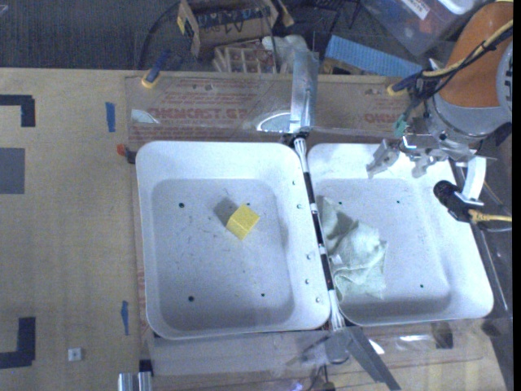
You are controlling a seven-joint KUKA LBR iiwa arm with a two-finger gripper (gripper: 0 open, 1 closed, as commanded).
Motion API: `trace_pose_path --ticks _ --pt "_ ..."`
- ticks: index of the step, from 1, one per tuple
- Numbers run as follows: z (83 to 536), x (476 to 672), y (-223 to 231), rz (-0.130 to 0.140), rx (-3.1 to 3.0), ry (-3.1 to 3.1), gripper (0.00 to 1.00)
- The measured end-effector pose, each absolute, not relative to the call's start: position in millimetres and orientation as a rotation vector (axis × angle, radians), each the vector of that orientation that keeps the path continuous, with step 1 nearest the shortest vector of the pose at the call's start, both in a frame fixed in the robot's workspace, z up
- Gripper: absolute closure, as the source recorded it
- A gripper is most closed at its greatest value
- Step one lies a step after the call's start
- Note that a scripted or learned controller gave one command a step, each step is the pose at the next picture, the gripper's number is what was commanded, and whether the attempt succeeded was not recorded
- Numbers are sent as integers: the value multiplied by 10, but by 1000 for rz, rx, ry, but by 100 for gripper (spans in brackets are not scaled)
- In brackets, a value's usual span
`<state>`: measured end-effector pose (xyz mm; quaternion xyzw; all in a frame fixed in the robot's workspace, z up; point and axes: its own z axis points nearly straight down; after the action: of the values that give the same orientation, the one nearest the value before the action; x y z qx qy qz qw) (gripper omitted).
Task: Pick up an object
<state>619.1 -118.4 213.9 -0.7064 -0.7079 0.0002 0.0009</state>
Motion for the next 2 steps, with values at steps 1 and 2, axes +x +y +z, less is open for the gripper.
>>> trace_pose_path --ticks 1,2 --pt "2248 6201 -1185 -3 -2220 -2226 100" --pt "2357 6211 -1189 -6 -2222 -2228 100"
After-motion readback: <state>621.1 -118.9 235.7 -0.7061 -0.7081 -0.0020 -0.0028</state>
